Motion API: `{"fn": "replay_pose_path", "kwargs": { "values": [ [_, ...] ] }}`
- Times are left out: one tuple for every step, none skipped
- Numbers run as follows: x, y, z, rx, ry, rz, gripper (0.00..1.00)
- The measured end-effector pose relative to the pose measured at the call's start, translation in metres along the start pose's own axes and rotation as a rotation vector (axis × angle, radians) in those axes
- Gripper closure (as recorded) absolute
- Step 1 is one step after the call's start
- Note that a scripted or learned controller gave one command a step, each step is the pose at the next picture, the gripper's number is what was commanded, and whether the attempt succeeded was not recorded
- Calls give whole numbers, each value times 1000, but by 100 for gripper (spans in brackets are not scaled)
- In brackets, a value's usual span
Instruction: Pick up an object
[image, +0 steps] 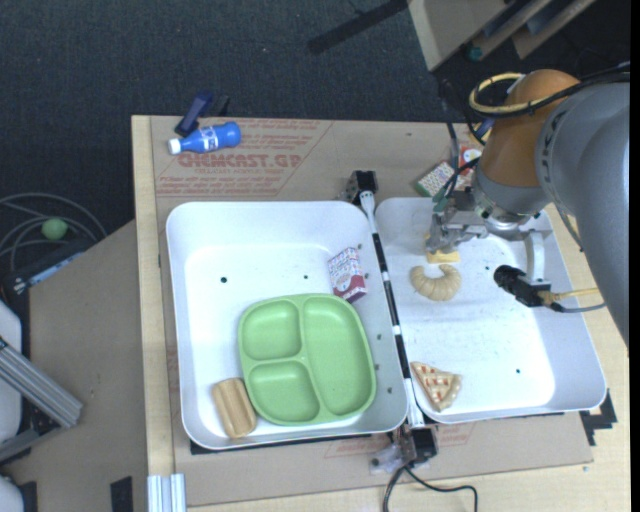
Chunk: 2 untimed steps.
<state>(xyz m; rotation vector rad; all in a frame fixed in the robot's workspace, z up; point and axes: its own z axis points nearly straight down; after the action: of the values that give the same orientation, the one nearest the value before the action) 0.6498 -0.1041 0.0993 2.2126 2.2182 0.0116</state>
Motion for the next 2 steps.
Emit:
{"fn": "replay_pose_path", "kwargs": {
  "values": [
    [0,-2,4,7,0,1,0],
    [0,-2,-7,5,0,0,100]
  ]
}}
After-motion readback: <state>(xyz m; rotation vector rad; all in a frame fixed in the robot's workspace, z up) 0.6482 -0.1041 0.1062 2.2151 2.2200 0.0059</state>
